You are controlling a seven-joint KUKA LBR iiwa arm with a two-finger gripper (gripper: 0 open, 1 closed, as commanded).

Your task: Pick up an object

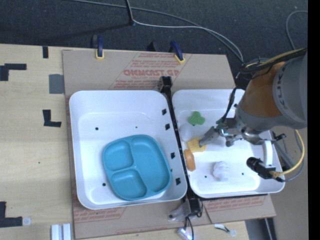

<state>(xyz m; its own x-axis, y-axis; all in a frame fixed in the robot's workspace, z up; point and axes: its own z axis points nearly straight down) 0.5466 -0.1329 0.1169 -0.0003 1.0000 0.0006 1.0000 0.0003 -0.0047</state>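
Two white bins side by side on the counter [30, 134]. In the left bin [80, 109], a blue divided plate [136, 167]. In the right bin [200, 189], four small things: a green piece [196, 118] toward the back, a yellow block [193, 145] and an orange piece [189, 159] against the left wall, a white crumpled lump [220, 170] toward the front. Arm [280, 91] reaching in from the right, tool [205, 140] low over the right bin, tip just beside the yellow block, perhaps touching it. Cannot tell whether apart or together; nothing seen clamped. Green piece behind the tool, near; orange piece just in front of the tip; lump further right and forward.
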